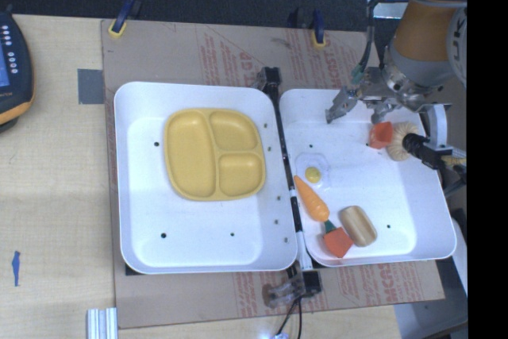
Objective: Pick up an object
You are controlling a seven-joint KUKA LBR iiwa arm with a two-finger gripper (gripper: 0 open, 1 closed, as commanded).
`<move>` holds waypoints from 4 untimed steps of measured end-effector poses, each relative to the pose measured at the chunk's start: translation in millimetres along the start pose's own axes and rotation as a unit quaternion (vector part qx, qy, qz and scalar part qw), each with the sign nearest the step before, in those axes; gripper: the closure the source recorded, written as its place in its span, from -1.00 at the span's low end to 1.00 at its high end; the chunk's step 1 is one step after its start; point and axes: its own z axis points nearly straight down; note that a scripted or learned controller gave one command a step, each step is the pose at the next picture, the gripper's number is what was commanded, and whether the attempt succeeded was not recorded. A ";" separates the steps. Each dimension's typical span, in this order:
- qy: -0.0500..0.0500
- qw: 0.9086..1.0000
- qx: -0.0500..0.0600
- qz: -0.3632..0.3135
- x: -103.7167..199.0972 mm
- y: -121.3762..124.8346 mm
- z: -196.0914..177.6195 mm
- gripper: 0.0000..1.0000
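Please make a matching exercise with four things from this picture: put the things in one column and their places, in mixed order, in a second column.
Things:
1. yellow divided plate
2. carrot
3. bread roll
4. gripper

Places:
A. near front edge of right bin
B. over far part of right bin
C. in left bin
D. by right bin's left wall

Pairs: 1-C, 2-D, 3-A, 4-B

Glossy plastic bins [143, 250], matt yellow tray [190, 155]
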 end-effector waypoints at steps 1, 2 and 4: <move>-0.003 1.000 -0.002 0.005 -112.6 15.6 -1.5 -1.00; 0.000 1.000 0.001 -0.001 -104.4 23.6 30.2 -1.00; -0.001 1.000 -0.004 0.002 -106.4 -3.3 10.7 -1.00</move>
